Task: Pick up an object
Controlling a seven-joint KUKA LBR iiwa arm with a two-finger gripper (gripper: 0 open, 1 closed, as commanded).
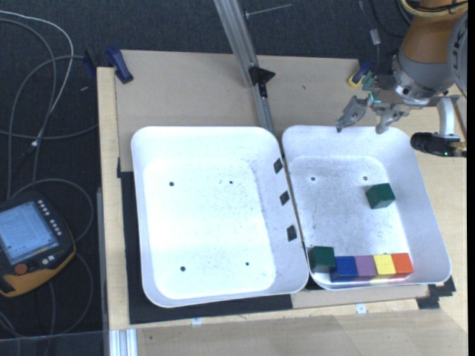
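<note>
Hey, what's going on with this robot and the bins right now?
The arm's tool hangs open above the far rim of the right bin, holding nothing. In that bin a green cube sits alone, and a row of green, blue, purple, yellow and orange cubes lines the near edge. Nothing has been picked up yet.

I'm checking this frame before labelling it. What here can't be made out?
- The arm is cut off by the camera view's top and right edges; only the part near its wrist is seen.
- Dark green block and blue block: their lower faces sit behind the right bin's front rim.
- The handheld screen at the left: text too small to read.
- Dark specks in both bins: too small to identify.
</note>
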